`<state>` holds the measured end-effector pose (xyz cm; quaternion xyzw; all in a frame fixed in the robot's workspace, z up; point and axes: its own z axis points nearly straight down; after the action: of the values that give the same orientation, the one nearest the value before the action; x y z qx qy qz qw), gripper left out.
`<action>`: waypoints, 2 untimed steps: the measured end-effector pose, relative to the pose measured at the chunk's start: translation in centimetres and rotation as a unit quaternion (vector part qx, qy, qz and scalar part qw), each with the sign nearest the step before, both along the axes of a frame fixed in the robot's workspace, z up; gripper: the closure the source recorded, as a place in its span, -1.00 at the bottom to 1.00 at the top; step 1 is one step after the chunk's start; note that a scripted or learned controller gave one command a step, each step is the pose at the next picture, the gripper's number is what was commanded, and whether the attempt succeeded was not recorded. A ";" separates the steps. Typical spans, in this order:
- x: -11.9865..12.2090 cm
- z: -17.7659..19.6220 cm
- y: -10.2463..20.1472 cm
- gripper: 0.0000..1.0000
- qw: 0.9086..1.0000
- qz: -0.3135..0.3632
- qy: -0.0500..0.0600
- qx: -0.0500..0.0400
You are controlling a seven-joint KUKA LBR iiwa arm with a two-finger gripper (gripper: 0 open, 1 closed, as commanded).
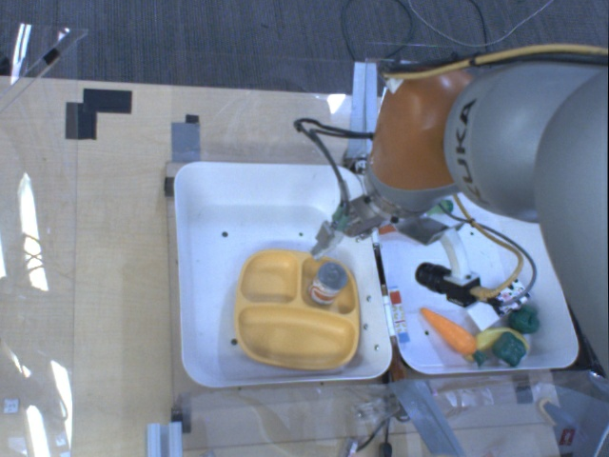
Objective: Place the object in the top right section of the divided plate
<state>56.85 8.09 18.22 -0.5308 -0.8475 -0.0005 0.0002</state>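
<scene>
A yellow divided plate point(285, 336) lies in the left white bin point(205, 255). A small jar with a grey lid and an orange label point(328, 283) stands upright in the plate's top right section. My gripper point(328, 237) hangs just above and behind the jar, over the plate's far right rim. One grey fingertip point(322, 241) shows, pointing down toward the jar without touching it. The jar stands free, with nothing gripping it.
The right bin point(552, 350) holds an orange carrot point(449, 330), a yellow piece point(487, 340) and green toys point(514, 336). A marker pen point(385, 288) lies along the ridge between the bins. The arm's big grey and orange body covers the right bin's upper part.
</scene>
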 end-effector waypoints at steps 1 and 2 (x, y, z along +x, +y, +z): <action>-4.9 0.0 -0.6 -1.00 1.000 -0.009 0.000 0.000; -4.6 0.8 -0.5 1.00 1.000 -0.009 0.000 0.000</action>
<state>52.20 7.55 18.97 -0.5380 -0.8429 -0.0006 0.0005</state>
